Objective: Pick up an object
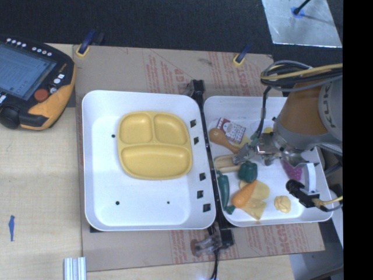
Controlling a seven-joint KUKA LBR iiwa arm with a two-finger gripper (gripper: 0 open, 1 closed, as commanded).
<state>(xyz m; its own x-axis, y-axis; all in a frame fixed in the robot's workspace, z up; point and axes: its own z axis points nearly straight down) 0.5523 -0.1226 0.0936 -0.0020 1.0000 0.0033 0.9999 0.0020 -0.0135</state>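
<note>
Toys lie in a pile in the right bin, and any one of them will do for this job. The closest to the claw is a dark green toy, sitting just under it at 6 o'clock. An orange carrot lies right below that, touching a yellow wedge.

The arm reaches in from 3 o'clock and hangs low over the pile. I cannot tell if the claw is squeezed or let go, because the metal parts hide it from up here. No toy can be seen held in it.

To do this step well, I think the claw should come straight down over one toy, not two. The dark green toy looks like a good pick, since it sits on top. The claw should squeeze around its middle and then lift slowly.

The toys are packed tight, so that may get in the way. A brown wooden handle lies at 9 o'clock from the claw, with a small red and white packet near it at 10 o'clock. A long green pepper hugs the bin wall at 7 o'clock. A purple toy is at 3 o'clock, and a small yellow lump at 4 o'clock.

The left bin holds a yellow plate with three parts. A tablet controller sits far off at 10 o'clock.
</note>
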